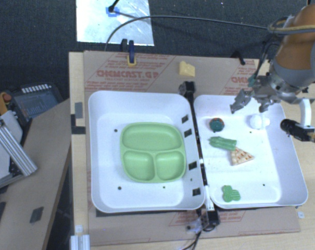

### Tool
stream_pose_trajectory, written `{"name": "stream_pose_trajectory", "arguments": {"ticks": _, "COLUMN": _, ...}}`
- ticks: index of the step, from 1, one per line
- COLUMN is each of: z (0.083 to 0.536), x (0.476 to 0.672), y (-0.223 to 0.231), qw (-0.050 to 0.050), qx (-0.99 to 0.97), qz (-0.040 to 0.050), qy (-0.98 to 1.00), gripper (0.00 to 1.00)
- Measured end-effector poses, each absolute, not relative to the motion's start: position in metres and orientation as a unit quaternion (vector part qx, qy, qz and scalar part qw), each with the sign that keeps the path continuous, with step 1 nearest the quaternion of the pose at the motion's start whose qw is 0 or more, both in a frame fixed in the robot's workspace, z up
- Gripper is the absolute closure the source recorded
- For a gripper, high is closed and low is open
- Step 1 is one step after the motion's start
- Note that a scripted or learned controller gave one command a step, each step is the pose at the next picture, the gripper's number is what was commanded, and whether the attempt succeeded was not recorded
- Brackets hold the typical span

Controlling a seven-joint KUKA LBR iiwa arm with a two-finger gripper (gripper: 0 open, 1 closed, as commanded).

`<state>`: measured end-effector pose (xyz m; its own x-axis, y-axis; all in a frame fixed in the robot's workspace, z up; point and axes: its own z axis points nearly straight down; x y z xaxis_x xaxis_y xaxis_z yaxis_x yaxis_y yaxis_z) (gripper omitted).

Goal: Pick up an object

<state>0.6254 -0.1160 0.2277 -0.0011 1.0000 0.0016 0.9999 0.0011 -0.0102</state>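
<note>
Objects for picking lie in the right bin [290,163], beneath and in front of the gripper [251,104], whose jaws stand wide apart with nothing between them, hanging over the bin's far edge. Nearest the jaws is a white ball [256,121], just below the right-hand finger and apart from it; a dark round ball of green and red [216,124] lies below the left-hand finger, toward the bin's inner wall. Further forward rest a green elongated toy [222,142] and, touching its end, an orange pizza-slice toy [241,155]; a small green leafy toy [230,194] sits near the front rim, well apart from the jaws. No object stands between the jaws and the white ball. The left bin [102,113] holds a green divided tray [152,151]. A yellow block [187,69] lies on the worktop [157,69] behind the bins, and the grey arm with its orange band [303,33] enters from the right.
</note>
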Motion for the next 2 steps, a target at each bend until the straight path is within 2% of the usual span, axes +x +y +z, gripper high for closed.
{"name": "stream_pose_trajectory", "arguments": {"ticks": 1, "z": 0.234, "x": 0.628, "y": -0.116, "qw": 0.0, "qx": -0.706, "qz": -0.0004, "qy": -0.708, "gripper": 0.0}}
{"name": "stream_pose_trajectory", "arguments": {"ticks": 2, "z": 0.193, "x": 0.625, "y": -0.118, "qw": 0.0, "qx": -0.707, "qz": 0.0001, "qy": -0.707, "gripper": 0.0}}
